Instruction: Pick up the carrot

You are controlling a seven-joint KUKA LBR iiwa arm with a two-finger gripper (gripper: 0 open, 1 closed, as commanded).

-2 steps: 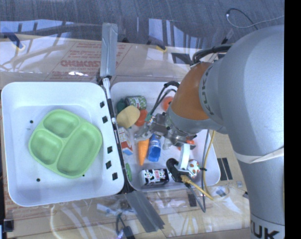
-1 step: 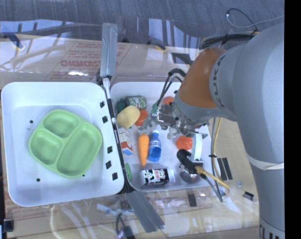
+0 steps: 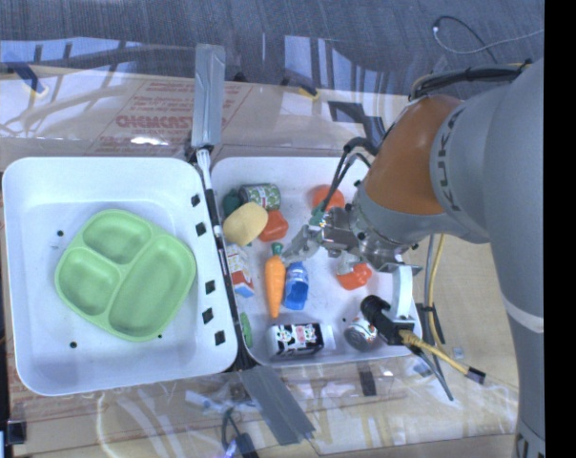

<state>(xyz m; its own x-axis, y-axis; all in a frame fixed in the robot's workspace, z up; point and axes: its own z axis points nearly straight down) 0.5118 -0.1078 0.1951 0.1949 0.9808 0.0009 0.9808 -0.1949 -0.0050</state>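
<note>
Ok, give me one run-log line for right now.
carrot: lying in right bin, not held | gripper: above bin, up and right of carrot | green plate: left bin

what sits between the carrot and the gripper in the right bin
In the camera view, a small blue bottle lies right beside the carrot, between it and the gripper.

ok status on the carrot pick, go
Gripper above right bin, right of carrot. Carrot flat, not held. Blue bottle touching its right side.
</note>
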